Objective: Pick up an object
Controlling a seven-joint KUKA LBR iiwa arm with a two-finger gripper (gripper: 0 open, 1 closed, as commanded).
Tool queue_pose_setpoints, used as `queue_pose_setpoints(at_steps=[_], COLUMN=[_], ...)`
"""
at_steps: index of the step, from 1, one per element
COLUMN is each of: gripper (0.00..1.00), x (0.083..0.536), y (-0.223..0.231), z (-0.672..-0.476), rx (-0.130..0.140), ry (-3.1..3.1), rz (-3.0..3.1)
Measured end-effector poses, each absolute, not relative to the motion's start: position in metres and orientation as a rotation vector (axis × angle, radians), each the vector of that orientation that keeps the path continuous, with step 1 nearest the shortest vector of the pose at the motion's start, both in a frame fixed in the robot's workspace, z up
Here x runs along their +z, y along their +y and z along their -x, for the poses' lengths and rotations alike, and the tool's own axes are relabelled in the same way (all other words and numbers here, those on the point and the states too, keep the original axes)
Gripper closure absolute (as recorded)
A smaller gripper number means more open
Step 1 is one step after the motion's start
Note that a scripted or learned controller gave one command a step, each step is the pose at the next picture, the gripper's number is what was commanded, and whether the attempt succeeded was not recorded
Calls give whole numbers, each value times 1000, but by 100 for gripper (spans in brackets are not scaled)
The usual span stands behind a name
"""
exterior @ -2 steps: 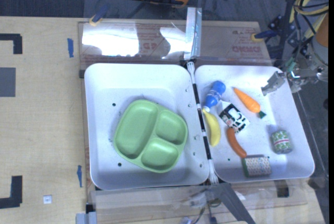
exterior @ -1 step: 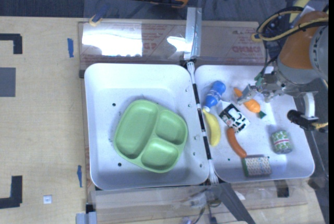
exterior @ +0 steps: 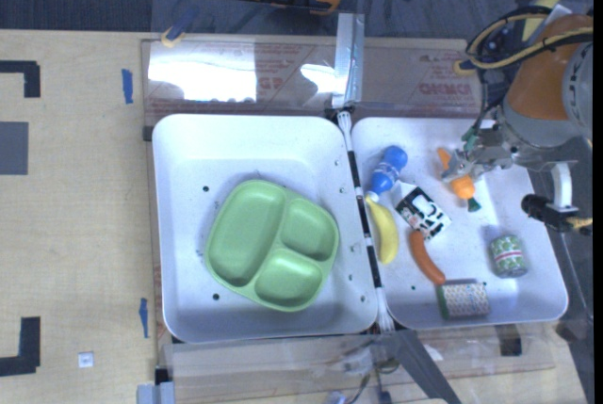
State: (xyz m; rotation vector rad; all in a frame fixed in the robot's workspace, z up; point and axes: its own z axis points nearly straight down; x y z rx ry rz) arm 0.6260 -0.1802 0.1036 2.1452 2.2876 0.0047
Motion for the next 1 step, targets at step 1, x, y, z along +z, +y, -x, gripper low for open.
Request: queue_pose_setpoints(at_steps=[1], gripper=[100], x=[180], y=[-112], z=[-620], rx=[1], ry=[2163], rz=[-2277])
